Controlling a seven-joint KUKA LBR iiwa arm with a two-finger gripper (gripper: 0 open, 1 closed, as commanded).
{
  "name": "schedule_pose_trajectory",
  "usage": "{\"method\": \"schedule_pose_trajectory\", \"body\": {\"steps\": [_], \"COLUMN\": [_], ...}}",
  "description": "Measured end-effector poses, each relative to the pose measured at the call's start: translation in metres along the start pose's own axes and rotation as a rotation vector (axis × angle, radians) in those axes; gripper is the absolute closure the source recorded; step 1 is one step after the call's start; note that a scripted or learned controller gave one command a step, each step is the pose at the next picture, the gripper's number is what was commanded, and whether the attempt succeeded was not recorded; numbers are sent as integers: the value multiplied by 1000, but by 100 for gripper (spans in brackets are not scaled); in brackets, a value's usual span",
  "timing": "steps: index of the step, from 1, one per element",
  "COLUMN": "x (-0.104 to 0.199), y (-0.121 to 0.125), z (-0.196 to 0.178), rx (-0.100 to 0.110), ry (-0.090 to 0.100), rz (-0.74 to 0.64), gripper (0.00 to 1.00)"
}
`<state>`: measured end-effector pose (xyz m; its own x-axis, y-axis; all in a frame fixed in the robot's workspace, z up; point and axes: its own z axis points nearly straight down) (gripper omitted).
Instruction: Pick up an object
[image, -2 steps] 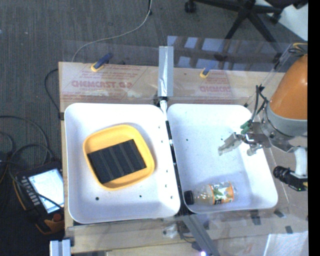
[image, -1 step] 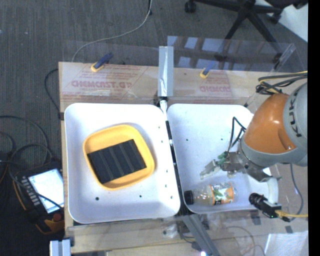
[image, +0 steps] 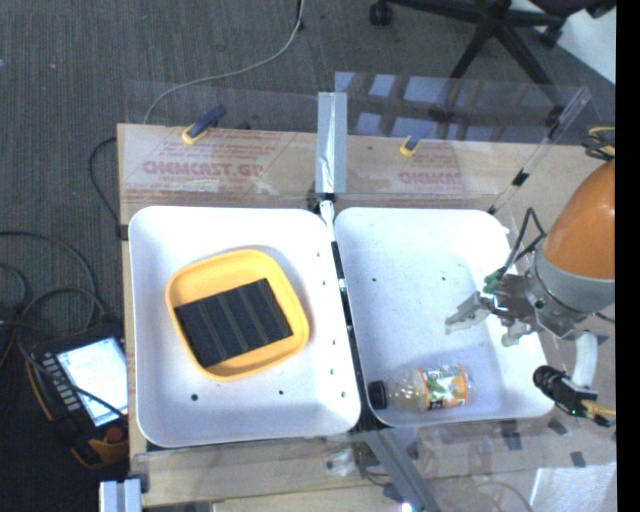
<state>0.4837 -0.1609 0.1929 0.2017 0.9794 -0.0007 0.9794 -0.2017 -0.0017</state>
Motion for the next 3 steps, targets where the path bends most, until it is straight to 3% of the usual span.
{"method": "schedule_pose_trajectory", "body": {"steps": [1, 2, 3], "x": [5, -28, -2], "y": [3, 45, 8], "z": [100, 78, 100], "rx": [-14, -2, -23], "ry": [0, 0, -8], "rz": [-195, 31, -87], "gripper": [0, 0, 0]}}
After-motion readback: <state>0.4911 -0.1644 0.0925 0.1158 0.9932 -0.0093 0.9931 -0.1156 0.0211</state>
